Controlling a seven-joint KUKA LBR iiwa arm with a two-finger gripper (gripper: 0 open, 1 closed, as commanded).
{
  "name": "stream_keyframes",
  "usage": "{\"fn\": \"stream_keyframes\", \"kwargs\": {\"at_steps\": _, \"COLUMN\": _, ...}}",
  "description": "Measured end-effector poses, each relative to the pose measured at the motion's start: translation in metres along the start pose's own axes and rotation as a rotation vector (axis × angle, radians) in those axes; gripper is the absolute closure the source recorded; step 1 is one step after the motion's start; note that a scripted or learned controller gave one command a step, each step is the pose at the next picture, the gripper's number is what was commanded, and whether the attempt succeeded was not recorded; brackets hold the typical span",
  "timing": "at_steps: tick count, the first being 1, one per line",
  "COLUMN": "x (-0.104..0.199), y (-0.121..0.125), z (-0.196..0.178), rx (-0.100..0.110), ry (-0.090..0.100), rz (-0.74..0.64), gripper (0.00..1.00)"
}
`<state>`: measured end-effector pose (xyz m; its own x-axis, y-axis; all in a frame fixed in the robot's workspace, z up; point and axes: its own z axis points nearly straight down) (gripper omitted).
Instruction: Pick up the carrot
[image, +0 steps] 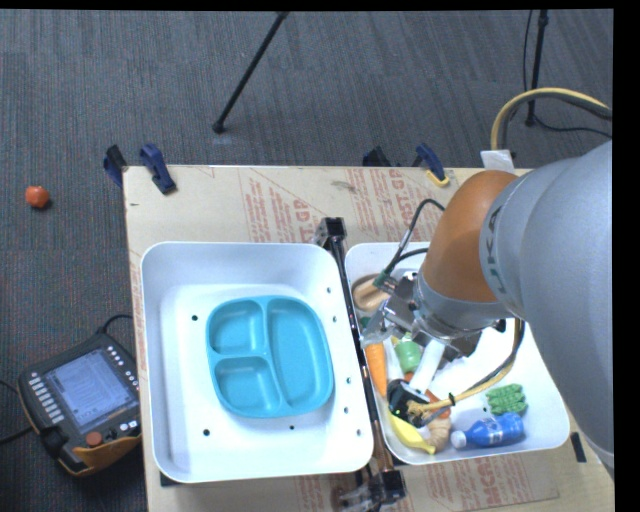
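1. The carrot (375, 368) is slim, orange and tapered, and lies lengthwise along the inner wall of the right bin (548, 392), just beside the hand (400, 335).
2. I cannot tell whether the hand is released or clenched.

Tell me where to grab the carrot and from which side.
Grip the carrot at its middle, coming straight down and closing across its width. It lies flat, lengthwise along the left wall of the right bin, so a sideways approach looks blocked there.
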<state>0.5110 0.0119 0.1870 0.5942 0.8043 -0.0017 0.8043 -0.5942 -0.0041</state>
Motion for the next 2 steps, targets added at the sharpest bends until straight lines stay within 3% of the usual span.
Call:
{"fn": "stream_keyframes", "kwargs": {"at_steps": 1, "x": -0.001, "y": -0.044, "z": 0.0, "rx": 0.002, "ry": -0.001, "rz": 0.278, "gripper": 0.0}}
{"fn": "stream_keyframes", "kwargs": {"at_steps": 2, "x": 0.026, "y": -0.037, "z": 0.0, "rx": 0.001, "ry": 0.0, "rz": 0.486, "gripper": 0.0}}
